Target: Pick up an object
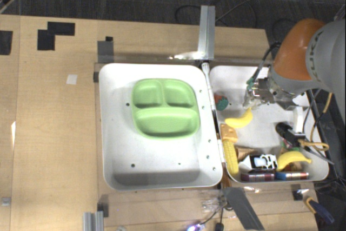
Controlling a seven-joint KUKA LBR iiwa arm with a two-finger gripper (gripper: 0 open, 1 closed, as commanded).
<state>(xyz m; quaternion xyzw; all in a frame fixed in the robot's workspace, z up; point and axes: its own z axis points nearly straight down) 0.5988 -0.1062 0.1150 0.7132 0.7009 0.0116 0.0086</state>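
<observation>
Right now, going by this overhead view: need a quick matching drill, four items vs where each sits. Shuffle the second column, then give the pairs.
Things:
1. green divided plate
2. corn cob
3. gripper
4. banana by the pens

Places:
A. near-right corner of the right bin
B. alone in the left bin
C. against the right bin's left wall, near side
D. over the right bin, just above another banana

Pairs: 1-B, 2-C, 3-D, 4-A
</observation>
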